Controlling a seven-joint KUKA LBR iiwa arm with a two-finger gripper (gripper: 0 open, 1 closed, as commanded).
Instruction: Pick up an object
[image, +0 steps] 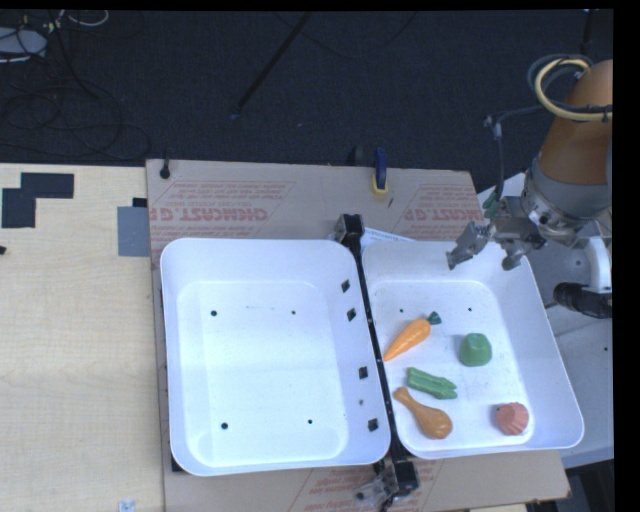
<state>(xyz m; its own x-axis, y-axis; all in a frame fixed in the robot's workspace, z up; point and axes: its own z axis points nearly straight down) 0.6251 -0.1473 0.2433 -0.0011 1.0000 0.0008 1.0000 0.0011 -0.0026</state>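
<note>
Spanning the bench, a brown cardboard sheet (250, 205) is seen beneath two shallow white plastic bins; red printing on it appears upside down and is too blurred to be read with certainty. Nothing is seen lying in the left bin (185, 350). Five toy items are counted in the right bin (560, 390): one orange carrot with a green top (410, 338), one tan drumstick-shaped piece (424, 413), one green pod-shaped vegetable (431, 382), one round green vegetable (475, 349) and one reddish round piece (511, 418). Above that bin's far right corner, the grey two-finger gripper (489, 249) is held with its fingers spread apart, nothing between them, well apart from the items.
</note>
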